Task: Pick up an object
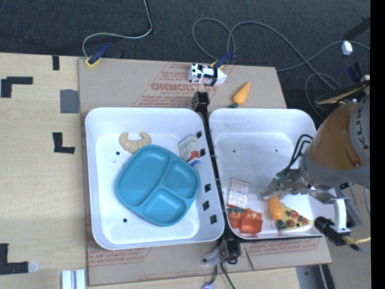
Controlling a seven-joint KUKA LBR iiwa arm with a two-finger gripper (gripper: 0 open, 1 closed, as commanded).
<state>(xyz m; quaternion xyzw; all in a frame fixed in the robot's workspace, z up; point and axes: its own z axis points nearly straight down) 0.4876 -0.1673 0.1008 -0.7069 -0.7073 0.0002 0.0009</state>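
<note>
Clutter sits nearest us in the right bin (304,122): a red item (248,221), an orange piece (276,208). We find the end effector (281,184) just above that piece, presumably lining up; its opening we cannot tell. Farther left, a blue plate (157,185).

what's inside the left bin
The left bin holds a blue divided plate, a tan croissant and a small carton. Anything beneath the plate is hidden.
</note>
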